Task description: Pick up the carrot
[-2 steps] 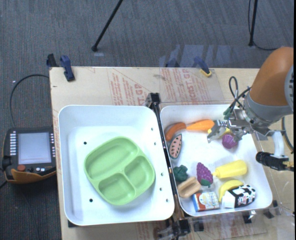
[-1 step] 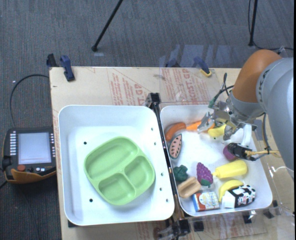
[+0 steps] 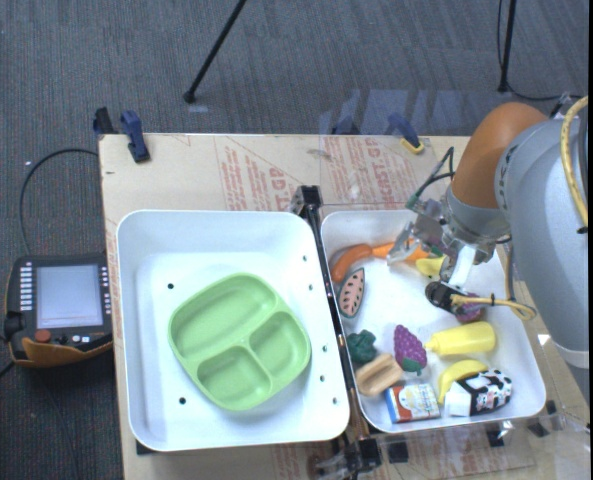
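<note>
Camera view puts the carrot [image 3: 350, 257] just left of my gripper [image 3: 416, 243], long axis running left-right toward it. Grip state? I honestly can't tell.

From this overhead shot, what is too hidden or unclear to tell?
- End effector: its fingers blur into the wrist hardware, so its hold on the carrot is unclear.
- Carrot: its right tip vanishes under the end effector.
- Small purple item: mostly covered by the arm's cable and fitting.
- Milk carton print: too small to read.
</note>
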Controlling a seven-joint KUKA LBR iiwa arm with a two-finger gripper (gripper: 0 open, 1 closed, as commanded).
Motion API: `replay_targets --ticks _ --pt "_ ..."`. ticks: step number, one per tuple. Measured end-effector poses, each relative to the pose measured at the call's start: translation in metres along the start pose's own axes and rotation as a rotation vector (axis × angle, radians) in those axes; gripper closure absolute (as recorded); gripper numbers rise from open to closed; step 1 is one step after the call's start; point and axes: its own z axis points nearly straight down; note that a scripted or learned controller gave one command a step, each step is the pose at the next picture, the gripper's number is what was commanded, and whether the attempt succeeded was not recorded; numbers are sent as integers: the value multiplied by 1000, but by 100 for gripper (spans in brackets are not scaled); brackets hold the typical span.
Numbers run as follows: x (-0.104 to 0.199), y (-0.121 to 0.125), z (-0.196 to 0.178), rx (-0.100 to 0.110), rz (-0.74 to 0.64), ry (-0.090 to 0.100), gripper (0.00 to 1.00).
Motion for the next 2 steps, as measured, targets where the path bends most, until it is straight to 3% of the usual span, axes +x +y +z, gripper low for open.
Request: replay_targets --ticks 1,2 --pt "0 0 -10 3 -4 -1 100" --pt "1 0 -9 4 -5 -1 0"
